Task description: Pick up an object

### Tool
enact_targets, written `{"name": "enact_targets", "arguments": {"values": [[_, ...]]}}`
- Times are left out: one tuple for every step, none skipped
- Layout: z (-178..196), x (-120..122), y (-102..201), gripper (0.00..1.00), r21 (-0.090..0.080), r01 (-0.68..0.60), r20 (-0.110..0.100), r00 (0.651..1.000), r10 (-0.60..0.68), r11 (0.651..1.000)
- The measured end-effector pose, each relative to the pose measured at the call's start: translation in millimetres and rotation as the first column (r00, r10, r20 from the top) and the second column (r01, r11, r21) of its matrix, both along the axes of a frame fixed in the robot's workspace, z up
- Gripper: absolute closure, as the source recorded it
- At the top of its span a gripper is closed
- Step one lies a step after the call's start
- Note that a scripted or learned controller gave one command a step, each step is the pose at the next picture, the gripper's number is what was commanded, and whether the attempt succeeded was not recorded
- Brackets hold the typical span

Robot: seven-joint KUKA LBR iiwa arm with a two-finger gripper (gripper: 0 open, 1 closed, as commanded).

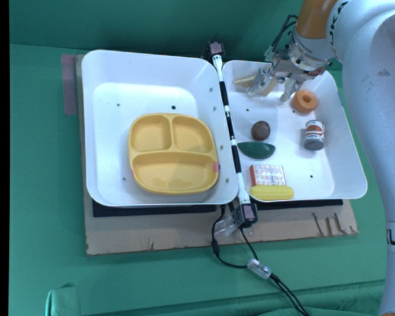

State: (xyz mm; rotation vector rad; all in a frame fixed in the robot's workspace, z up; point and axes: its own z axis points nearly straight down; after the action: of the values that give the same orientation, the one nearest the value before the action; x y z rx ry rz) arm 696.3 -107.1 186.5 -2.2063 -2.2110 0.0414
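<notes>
Where jaws (274,84) hang spread at right bin's far edge, pale wedge (245,80) lies just left, ungripped.

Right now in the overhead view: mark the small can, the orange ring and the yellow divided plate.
small can (314,135), camera view, on its labelled side.
orange ring (304,101), camera view, on the ring's band beside the hole.
yellow divided plate (174,174), camera view, on the floor of its large near compartment.
</notes>
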Motion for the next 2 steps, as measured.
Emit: {"name": "enact_targets", "arguments": {"values": [[0.0,-0.3,3.0,0.0,-0.008,0.005,0.0,1.0,-0.005,1.0],[0.0,-0.2,3.0,0.0,-0.008,0.004,-0.001,1.0,-0.004,1.0]]}}
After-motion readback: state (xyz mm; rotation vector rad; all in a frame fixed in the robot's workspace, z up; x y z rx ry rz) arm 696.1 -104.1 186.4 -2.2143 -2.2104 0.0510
